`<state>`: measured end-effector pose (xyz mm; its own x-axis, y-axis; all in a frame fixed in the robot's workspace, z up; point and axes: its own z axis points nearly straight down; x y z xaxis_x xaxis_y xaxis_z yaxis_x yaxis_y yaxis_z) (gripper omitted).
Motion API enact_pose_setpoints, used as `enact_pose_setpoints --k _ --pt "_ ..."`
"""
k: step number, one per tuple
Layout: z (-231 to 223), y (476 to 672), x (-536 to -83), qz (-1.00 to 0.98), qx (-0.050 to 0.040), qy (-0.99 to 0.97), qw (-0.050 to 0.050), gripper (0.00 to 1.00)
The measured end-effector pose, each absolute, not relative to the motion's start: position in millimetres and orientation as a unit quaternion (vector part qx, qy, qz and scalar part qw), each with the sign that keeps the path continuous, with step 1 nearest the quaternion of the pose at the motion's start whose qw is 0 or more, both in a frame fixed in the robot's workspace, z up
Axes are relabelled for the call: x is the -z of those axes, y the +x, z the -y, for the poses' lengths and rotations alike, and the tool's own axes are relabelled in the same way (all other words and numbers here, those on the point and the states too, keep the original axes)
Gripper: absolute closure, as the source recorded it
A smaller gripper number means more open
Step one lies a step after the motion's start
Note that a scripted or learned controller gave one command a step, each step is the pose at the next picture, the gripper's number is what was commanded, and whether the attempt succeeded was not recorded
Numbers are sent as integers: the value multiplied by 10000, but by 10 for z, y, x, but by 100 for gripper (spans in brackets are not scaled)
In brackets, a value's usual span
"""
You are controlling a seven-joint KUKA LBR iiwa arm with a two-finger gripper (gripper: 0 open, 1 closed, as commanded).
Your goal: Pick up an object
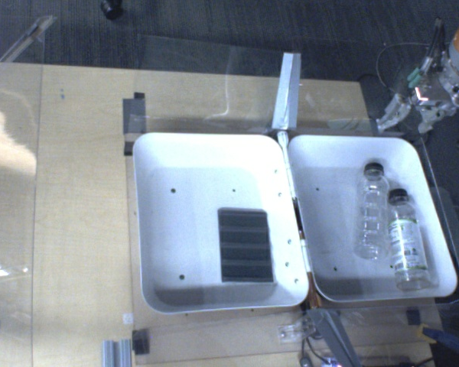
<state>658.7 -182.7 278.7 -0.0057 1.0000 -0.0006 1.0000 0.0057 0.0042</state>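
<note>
Two shallow white plastic bins side by side on a pale wooden surface [76,228]. In the left bin [161,205], a flat dark ribbed rectangular pad [245,245], lying toward the near right part, apart from the walls. In the right bin [329,197], two clear plastic bottles with dark caps, lying side by side, caps pointing to the far side. Left one [372,212] without visible label; right one [407,243] with a pale label with green marks, a little nearer and close to the right wall. Bottles just beside each other, perhaps touching. Grey arm with the jaws [413,105] at the far right, beyond the far right corner of the right bin, above the surface and well apart from both bottles. Nothing seen between the jaws; wide or narrow, not possible to tell. A grey metal bar [288,90] upright in the picture, reaching away from the gap between the bins.
</note>
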Motion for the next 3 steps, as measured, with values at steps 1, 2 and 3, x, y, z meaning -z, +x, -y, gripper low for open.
enact_pose_setpoints --k 1,2,3 --pt "2046 6658 -1671 -8092 -13 5875 25 0" --pt "2091 6683 -944 -8468 31 5318 -38 0" --pt "2042 5970 -928 -8099 -21 5866 35 0"
